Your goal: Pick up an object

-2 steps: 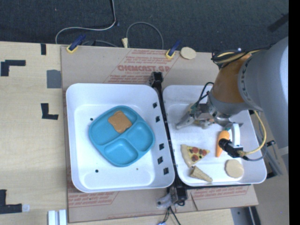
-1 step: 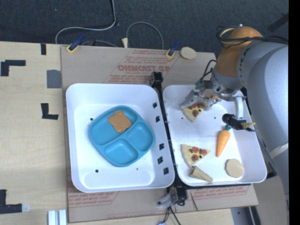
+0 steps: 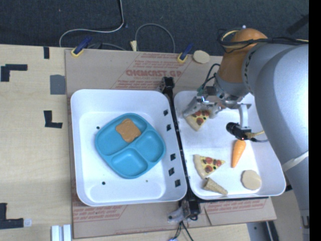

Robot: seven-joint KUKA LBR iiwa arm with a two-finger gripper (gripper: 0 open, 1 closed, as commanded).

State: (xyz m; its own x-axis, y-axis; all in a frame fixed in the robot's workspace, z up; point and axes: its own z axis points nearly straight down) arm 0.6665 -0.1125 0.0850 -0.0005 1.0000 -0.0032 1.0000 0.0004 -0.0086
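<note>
While the grey arm (image 3: 281, 94) is reaching in from the right of the frame, we are seeing two white bins sitting side by side on a cardboard sheet (image 3: 145, 72). In the left bin (image 3: 85, 185) a blue divided plate (image 3: 131, 145) is lying near the centre, and a brown slice of toast (image 3: 128, 130) is resting in its upper compartment. In the right bin (image 3: 273, 185) a pizza slice (image 3: 199, 118) is lying toward the upper left, with the gripper (image 3: 203, 103) hanging right over it; whether it is gripping the slice we cannot tell, since the tips are blurring into the topping. Lower down, we are finding a second pizza slice (image 3: 207, 164), a tan cone-shaped piece (image 3: 215, 186) just below it, an orange carrot (image 3: 238, 153) standing tilted near the middle, and a round beige biscuit (image 3: 251, 179) in the lower right corner. Red print is running across the cardboard above the bins, too faded for us to read with certainty. Another beige round piece (image 3: 201, 56) is lying at the sheet's upper edge, outside both bins.
</note>
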